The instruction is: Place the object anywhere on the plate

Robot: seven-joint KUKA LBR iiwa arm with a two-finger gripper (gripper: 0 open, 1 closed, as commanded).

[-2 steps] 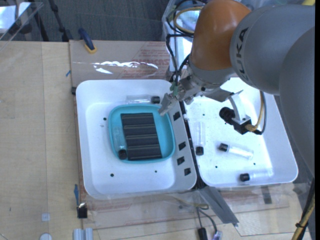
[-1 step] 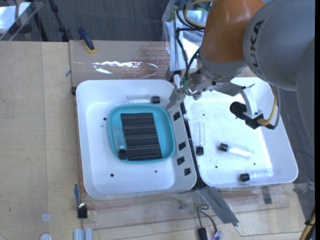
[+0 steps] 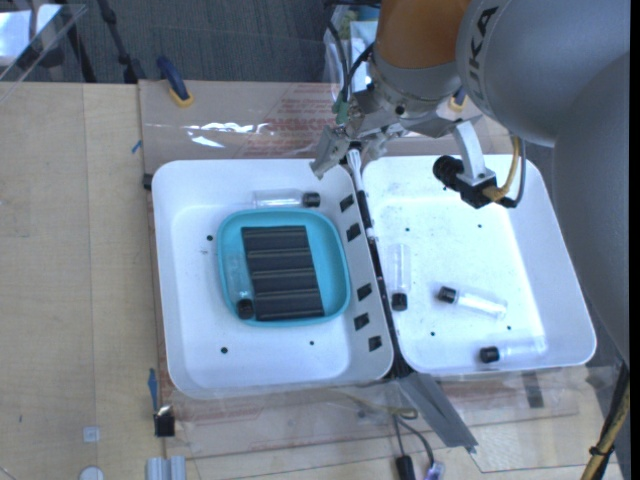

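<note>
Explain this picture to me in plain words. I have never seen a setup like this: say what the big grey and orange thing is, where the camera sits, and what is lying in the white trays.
The big grey and orange shape is a robot arm, reaching in from the right. One fixed camera looks down on the bench at a slant. At the arm's end is its grasping part, the jaws, hanging over the far end of the divide between two shallow white trays. I cannot tell from here whether they hold anything.

The left tray holds a blue plate with a dark ribbed insert. A clear tube with a black cap lies along the plate's left side, and another tube lies just beyond the plate.

The right tray holds three more such tubes: one near the divide, one in the middle, one at the near edge.
</note>
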